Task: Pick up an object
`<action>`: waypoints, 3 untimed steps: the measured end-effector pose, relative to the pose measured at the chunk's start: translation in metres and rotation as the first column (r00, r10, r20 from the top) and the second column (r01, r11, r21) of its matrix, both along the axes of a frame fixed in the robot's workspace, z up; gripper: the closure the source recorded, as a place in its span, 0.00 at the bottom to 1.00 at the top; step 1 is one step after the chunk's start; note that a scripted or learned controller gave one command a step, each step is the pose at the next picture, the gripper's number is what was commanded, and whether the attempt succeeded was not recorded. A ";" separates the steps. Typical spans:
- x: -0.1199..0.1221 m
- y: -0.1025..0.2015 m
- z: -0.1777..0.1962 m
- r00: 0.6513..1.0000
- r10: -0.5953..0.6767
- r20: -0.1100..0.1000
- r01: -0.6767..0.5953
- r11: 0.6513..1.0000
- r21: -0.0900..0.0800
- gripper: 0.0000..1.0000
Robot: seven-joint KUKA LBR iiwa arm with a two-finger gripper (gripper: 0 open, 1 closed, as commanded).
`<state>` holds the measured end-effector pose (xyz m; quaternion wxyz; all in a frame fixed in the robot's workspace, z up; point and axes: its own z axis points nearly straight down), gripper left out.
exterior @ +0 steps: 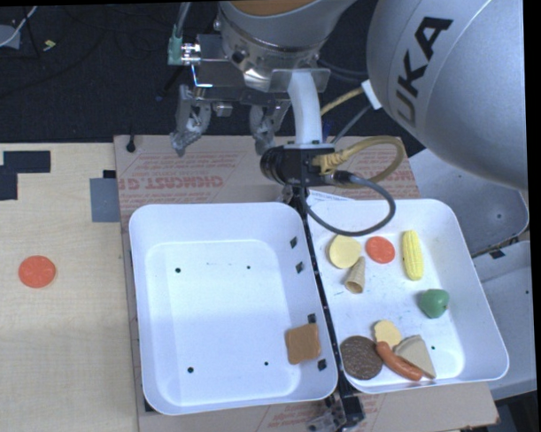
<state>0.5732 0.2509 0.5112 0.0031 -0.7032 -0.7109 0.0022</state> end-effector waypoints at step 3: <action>0.002 -0.004 0.020 1.000 0.001 -0.004 -0.001 1.000 -0.004 1.00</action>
